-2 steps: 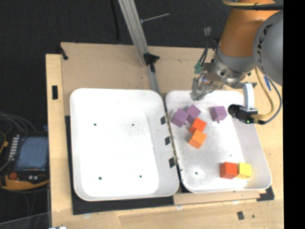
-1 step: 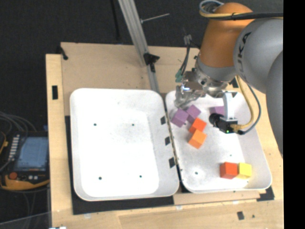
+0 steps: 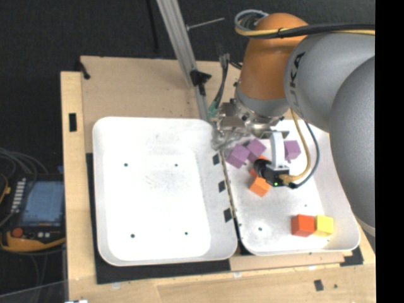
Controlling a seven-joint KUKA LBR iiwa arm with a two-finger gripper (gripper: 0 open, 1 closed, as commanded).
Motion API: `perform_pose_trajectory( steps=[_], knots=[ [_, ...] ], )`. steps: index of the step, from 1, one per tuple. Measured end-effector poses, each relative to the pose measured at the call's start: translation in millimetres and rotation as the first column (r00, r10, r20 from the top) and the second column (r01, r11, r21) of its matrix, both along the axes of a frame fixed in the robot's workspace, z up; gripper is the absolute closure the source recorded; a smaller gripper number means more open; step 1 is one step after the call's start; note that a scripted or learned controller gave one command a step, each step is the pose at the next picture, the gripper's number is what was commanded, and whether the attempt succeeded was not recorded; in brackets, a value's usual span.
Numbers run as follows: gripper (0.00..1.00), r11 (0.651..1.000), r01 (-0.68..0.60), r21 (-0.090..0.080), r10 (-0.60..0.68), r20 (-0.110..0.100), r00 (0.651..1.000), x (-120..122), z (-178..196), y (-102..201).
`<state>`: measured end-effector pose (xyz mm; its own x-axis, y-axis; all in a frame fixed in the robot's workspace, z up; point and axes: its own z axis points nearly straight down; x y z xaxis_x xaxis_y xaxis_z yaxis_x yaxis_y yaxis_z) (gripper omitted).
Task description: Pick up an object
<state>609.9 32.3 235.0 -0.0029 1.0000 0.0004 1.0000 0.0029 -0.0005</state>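
Two white bins [image 3: 101, 169] on a bench; gripper [image 3: 243, 141] over purple blocks [image 3: 238, 154] — light, rigid (likely foam), best pinched across flat sides.

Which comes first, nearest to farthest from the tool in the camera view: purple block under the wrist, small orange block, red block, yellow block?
Measured from the tool:
1. Purple block, just below it, at the right bin's upper left.
2. Small orange block, lower, mid-bin.
3. Red block, near the bin's lower right.
4. Yellow block, touching the red one's right side.
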Motion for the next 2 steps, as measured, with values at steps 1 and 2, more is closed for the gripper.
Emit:
perform_pose_trajectory(
  steps=[1, 2],
  knots=[
    [1.00, 1.000, -0.002, 0.001, 0.002, 0.000, 1.000, -19.8, -8.8, 48.6],
    [0.00, 1.000, 0.002, 0.001, -0.002, 0.001, 1.000, -19.5, -8.7, 47.2]
  ],
)
